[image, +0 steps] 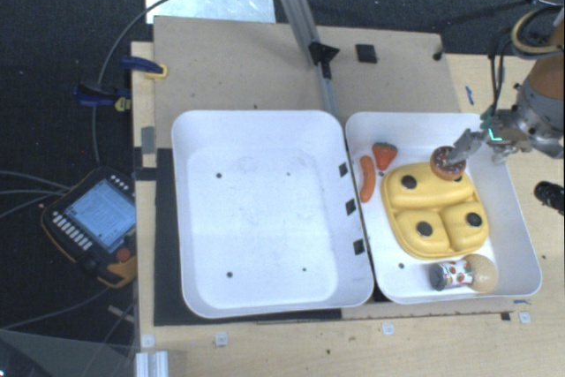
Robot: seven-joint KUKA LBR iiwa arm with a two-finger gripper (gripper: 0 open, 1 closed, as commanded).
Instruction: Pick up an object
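— What is the arm going for over there?

— It looks like that small round brown thing (445,162), sitting on the far corner of the yellow tray (434,209) in the right bin (526,253). It is dark reddish-brown with a paler ring on top, about like a little doughnut or a cap.

— Is the gripper (457,149) holding it?

— I cannot tell. The tip is coming down at a slant from the right and is sitting right at the brown piece, but from here I am not seeing whether the jaws are spread or closed, or whether anything is between them.

— And the yellow tray itself?

— It is lying flat in the middle of the right bin, lumpy, with three rounded sections and a dark dot in each.

— What else is lying in that bin?

— An orange carrot (366,177) is lying just left of the tray, near the wall. A small red-orange piece with a green top (384,154) is sitting beside it. Near the front edge, a little printed can (449,275) is lying on its side, touching a tan ball (482,271).

— And the left bin (196,278)?

— It is standing right beside the other one.
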